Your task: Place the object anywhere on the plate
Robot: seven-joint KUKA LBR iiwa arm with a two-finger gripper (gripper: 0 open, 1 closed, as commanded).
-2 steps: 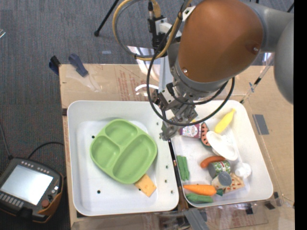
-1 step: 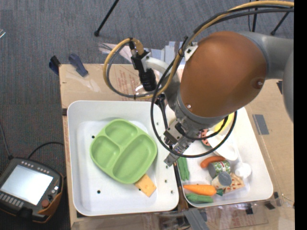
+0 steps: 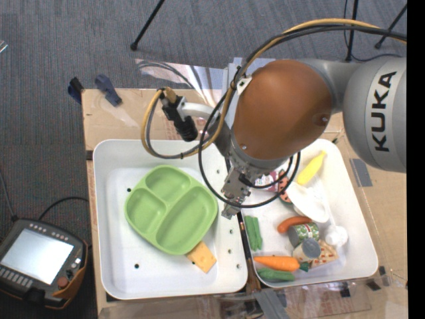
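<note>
While the arm's grey link reads KUKA in black capitals, I find no other legible writing, and the wrist hides the gripper [image 3: 230,208] above the seam between the bins, so I cannot tell its state. I see the green plate [image 3: 171,209] in the left bin [image 3: 109,244] with white floor around it, a yellow wedge [image 3: 202,257], possibly cheese, touching its lower edge.
</note>
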